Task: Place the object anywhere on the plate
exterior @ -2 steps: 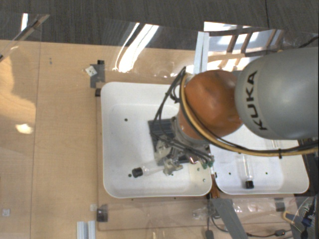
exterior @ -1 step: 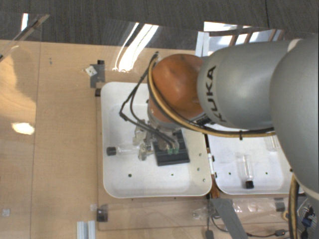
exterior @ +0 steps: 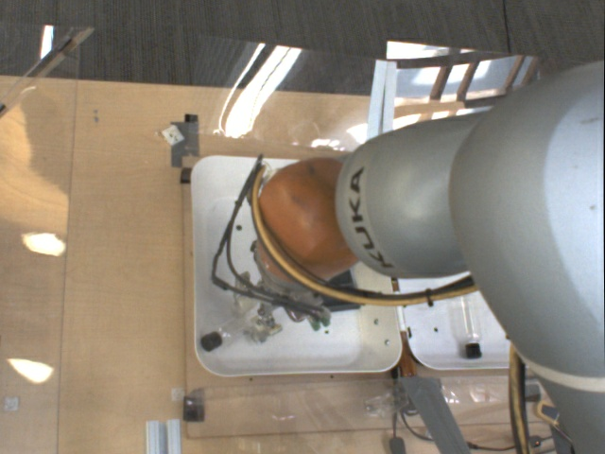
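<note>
A: What sits nearest the camera?
B: The grey arm (exterior: 492,197), reaching in from the right over the left bin (exterior: 213,253).
A: And beneath it?
B: The gripper (exterior: 260,315), low in that bin; whether it grasps anything, I cannot tell.
A: The object?
B: A small dark thing (exterior: 210,341) lies near the bin's front left corner, just beside the gripper.

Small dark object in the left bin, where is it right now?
In the camera view, the small dark object lies in the left bin, in its near-left corner, just left of the gripper and the arm's cables.
</note>
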Controlling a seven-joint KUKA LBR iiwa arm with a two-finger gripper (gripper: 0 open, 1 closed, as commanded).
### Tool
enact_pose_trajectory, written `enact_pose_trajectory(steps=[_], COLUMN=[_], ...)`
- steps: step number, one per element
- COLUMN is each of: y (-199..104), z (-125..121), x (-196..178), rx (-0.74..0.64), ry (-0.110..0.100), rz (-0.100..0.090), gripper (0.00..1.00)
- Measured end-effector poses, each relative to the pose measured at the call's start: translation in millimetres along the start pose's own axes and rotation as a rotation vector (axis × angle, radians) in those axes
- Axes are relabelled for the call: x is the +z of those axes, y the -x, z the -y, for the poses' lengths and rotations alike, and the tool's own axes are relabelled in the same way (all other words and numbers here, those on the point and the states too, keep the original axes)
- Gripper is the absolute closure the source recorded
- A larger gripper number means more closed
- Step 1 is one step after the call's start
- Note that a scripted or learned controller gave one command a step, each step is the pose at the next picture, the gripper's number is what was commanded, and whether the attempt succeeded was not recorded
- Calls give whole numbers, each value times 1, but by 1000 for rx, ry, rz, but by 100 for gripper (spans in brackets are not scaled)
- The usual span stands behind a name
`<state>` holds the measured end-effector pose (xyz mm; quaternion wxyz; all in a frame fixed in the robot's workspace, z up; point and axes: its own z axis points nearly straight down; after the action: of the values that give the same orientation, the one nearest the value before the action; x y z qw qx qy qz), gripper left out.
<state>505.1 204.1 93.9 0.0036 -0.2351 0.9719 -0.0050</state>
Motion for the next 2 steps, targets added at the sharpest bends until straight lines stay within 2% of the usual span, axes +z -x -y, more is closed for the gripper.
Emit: enact_pose_trajectory(steps=[1, 2], y=[2, 81], z=[3, 13], x=[-11, -1], rx=[4, -459], ry=[-2, 7], rz=[5, 3], gripper=[100, 100])
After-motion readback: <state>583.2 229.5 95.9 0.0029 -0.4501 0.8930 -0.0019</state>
